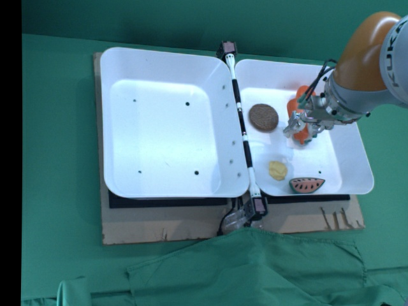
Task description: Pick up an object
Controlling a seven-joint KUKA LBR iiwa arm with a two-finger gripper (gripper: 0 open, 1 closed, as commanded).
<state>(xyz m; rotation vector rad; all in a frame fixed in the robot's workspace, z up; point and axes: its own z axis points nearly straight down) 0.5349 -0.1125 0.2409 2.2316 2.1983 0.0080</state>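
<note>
The two-finger gripper [298, 130] sits over an orange plastic object [297, 109], right of the round brown disc [263, 117]. I cannot tell its grasp (view too cluttered). Best to centre on the orange piece before lifting straight up.

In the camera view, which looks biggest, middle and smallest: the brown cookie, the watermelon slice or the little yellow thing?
1. Brown cookie
2. Watermelon slice, fairly close to the cookie
3. Little yellow thing, clearly smallest

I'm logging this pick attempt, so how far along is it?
Done: the gripper has reached the right bin, right at the orange object. In hand: nothing visibly held. Left: the lift. The brown disc, yellow piece and watermelon slice lie apart.
</note>
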